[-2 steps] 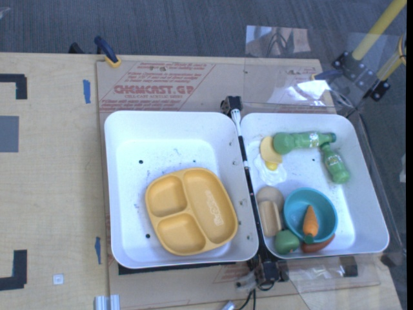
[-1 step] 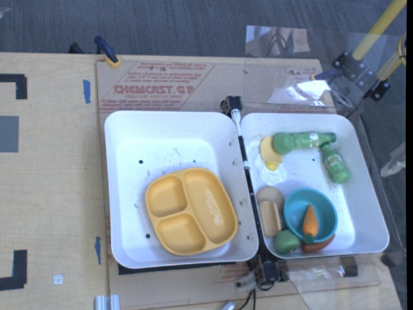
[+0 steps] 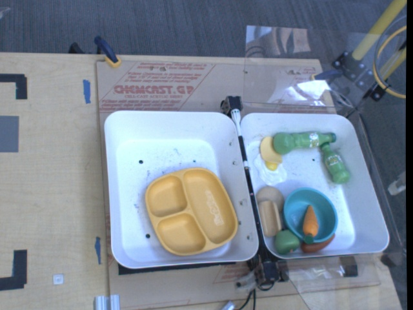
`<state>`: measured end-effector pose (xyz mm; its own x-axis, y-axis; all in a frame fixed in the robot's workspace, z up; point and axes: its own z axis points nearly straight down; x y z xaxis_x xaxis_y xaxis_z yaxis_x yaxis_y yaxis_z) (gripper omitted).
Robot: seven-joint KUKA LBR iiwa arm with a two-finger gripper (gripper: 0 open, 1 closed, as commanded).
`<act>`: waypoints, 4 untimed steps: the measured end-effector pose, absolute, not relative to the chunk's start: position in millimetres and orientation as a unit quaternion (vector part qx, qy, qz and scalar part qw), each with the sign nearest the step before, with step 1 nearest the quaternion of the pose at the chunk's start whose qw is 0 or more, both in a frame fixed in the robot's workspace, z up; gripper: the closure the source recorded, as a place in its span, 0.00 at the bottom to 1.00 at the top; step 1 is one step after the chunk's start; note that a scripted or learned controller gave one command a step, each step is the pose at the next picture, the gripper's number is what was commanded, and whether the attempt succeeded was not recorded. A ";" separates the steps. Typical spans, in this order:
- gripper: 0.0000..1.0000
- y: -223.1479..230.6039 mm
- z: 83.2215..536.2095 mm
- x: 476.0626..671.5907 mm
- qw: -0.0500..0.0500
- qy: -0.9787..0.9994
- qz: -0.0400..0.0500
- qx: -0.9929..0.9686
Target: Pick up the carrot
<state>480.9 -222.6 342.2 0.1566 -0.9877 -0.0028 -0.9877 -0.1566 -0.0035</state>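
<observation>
A small orange carrot lies inside a blue bowl near the front of the right white bin. It points toward the back of the bin. The bowl rests partly on a red-brown object at its front edge.
The right bin also holds two green bottles, a fried-egg toy, a tan bread-like piece and a green round item. The left bin holds a yellow divided plate. A clamp sits between the bins at the back.
</observation>
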 end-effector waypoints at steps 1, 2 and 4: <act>1.00 -221.3 353.5 483.4 0.005 0.651 -0.003 -0.759; 0.00 -221.4 353.1 483.3 0.005 0.651 -0.002 -0.759; 0.00 -220.4 363.9 485.7 0.009 0.652 -0.005 -0.758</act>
